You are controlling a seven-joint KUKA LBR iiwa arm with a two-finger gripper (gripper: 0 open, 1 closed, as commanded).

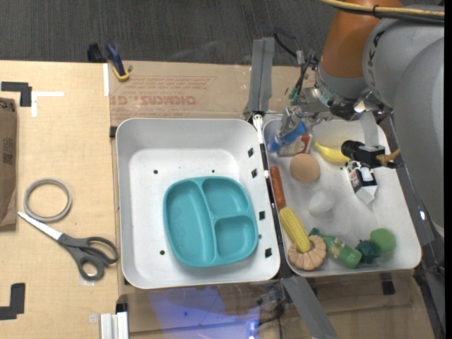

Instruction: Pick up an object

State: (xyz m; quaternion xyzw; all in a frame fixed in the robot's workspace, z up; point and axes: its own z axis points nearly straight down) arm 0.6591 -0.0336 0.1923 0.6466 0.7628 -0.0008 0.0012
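Pale wooden bench with a sheet of cardboard at the top, two white bins side by side at centre and right. Down in the upper left corner of the right bin point(411, 221), the gripper point(291, 127), hanging from the grey arm point(406, 55) that enters at upper right. Open or closed: cannot tell, too cluttered and small at that spot. Directly at its tip, a blue item point(294, 138), seemingly the target, crowded against the bin wall. Just beside it to the lower right, a tan ball point(305, 168) and a banana point(329, 152). Further down, an orange stick point(277, 186), a corn cob point(294, 229), a green ball point(382, 239). In the left bin point(126, 189), a teal divided plate point(211, 221); out on the bench at left, scissors point(79, 246) and a tape roll point(47, 198).

Probably best done slowly: centre over the blue item, clear of the wall and the ball, close firmly, then lift straight up and check for a true hold.
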